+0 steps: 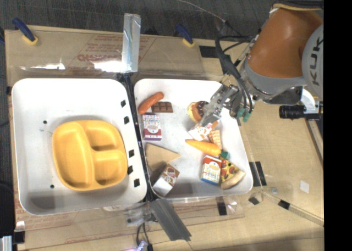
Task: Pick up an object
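One donut (195,111) beside fingers (212,113)

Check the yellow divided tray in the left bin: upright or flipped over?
Upright. The yellow divided tray lies flat in the left bin with its three compartments facing up, rims and dividers visible.

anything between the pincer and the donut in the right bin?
Nothing visible. The pincer is right beside the donut, just to its right over the right bin. The white packet and carrot lie further along below it, off that line. I cannot tell whether it touches the donut.
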Controlling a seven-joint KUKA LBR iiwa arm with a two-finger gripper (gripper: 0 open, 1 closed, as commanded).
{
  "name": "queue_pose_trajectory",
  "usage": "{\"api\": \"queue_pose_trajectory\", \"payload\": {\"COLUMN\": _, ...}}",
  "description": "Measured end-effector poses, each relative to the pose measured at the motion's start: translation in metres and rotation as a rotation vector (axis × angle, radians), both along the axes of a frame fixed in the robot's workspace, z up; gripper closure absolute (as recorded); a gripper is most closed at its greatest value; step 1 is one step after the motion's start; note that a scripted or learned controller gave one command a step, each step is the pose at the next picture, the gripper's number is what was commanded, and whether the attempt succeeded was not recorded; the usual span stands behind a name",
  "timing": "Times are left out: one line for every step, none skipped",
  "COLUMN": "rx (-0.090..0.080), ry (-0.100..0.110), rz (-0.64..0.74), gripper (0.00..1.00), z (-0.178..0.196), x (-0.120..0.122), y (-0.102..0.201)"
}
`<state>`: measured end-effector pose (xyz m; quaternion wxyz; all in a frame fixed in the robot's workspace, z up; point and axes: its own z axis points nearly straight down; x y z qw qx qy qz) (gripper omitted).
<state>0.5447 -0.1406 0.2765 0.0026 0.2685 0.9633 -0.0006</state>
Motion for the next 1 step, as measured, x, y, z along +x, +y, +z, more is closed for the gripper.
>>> {"api": "queue_pose_trajectory", "payload": {"rx": 0.000, "ry": 0.000, "rz": -0.101, "gripper": 1.00, "z": 0.0542, "x": 0.0866, "y": -0.0331}}
